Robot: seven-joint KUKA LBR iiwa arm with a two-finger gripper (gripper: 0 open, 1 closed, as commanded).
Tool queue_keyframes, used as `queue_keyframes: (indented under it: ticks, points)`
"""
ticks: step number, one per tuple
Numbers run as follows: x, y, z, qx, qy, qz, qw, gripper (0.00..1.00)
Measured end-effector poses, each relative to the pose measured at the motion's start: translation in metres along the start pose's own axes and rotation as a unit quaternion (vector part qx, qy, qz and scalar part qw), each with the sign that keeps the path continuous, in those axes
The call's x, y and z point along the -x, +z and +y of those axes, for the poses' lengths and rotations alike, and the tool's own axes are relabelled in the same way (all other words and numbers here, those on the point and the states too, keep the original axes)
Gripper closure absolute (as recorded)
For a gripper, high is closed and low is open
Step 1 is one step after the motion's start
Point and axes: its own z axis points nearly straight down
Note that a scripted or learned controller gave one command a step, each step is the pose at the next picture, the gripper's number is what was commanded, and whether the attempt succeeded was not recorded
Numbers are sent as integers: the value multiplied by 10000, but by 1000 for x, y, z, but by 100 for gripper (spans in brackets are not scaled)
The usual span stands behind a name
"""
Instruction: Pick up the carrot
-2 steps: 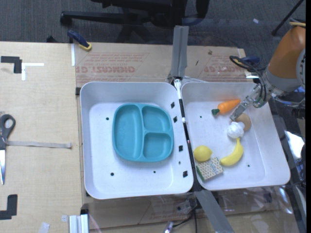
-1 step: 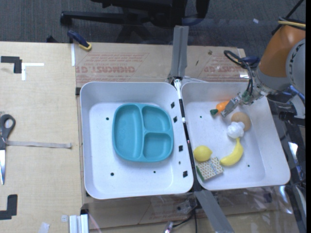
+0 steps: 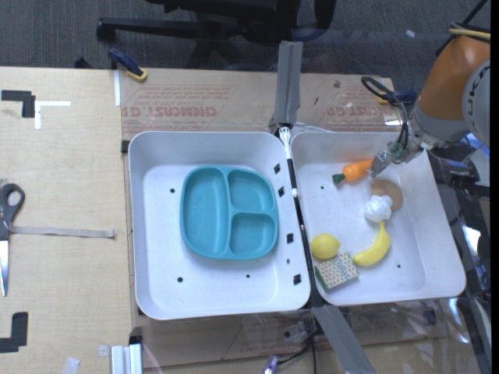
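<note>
Camera view, from above the bench, looks down on 2 white bins set side by side: the left bin (image 3: pixel 148 232) and the right bin (image 3: pixel 437 263), their inner walls touching along a grey divider (image 3: pixel 289 92). The carrot (image 3: pixel 355 171) lies in the right bin's upper half, near the far wall, orange with its green end pointing left. The gripper (image 3: pixel 387 160) hangs just beside the carrot's right end, reaching in from the right on the grey arm (image 3: pixel 456 76) with its orange band; whether it is released or clenched cannot be told at this size.

Just below the gripper sit 1 brown round object (image 3: pixel 390 194) and 1 white lumpy object (image 3: pixel 378 208), touching each other and close to the carrot's right side. Lower down lie 1 banana (image 3: pixel 374 249), 1 lemon (image 3: pixel 325 246) and 1 speckled block (image 3: pixel 337 270), the block against the bin's near-left corner. The carrot's left and upper sides have bare white floor around them, up to the far wall and the left wall.

The left bin holds 1 teal divided plate (image 3: pixel 230 213) with 3 compartments, well apart from the carrot. On the bench at left lie 1 pair of scissors (image 3: pixel 8 224). Behind the bins lies flattened cardboard (image 3: pixel 195 104).
</note>
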Motion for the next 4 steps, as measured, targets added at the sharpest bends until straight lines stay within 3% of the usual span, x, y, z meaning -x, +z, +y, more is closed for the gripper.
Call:
queue_keyframes:
  ticks: [1,2,3,4]
  points:
    - [7,-139,3,-8,688,16,9976,100]
    - [7,-138,3,-12,687,19,9976,0]
    - [-36,-4,24,23,505,-9,9987,0]
    - [-36,-22,30,95,483,-35,9988,100]
